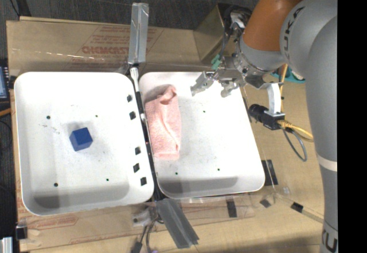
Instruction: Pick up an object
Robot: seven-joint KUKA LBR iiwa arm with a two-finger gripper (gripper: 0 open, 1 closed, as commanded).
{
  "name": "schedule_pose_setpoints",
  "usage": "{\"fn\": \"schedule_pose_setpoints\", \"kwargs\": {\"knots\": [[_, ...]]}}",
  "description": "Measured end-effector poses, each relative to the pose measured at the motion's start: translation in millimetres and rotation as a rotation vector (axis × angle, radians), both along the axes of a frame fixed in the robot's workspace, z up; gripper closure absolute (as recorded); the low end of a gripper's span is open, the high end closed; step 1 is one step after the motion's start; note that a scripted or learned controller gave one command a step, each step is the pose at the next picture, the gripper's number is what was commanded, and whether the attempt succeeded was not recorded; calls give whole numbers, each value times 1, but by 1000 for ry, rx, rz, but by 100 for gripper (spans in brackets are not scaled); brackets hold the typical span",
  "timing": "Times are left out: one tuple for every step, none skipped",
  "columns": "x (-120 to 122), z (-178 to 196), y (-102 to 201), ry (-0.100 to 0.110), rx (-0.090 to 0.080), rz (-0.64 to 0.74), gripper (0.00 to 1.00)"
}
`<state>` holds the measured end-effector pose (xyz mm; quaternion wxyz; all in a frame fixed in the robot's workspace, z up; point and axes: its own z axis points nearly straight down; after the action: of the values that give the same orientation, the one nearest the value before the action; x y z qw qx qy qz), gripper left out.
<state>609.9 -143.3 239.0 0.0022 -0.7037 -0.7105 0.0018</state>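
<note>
A folded pink cloth (163,123) lies along the left side of the right bin (229,148). A small blue cube (81,138) sits in the left bin (74,189), left of its middle. My gripper (215,85) hangs over the back edge of the right bin, to the right of the cloth's top end and apart from it. Its two fingers are spread open with nothing between them.
A metal divider post (138,34) rises behind the seam between the bins. Black clips (137,148) line the seam. Flat cardboard (86,39) lies behind the left bin. The arm's grey body (321,74) fills the right side.
</note>
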Motion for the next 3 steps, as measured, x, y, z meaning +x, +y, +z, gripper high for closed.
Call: {"fn": "schedule_pose_setpoints", "kwargs": {"knots": [[13,-66,3,-1,1,345,0],[48,9,-30,-5,-1,209,0],[47,-75,19,-1,0,157,0]]}}
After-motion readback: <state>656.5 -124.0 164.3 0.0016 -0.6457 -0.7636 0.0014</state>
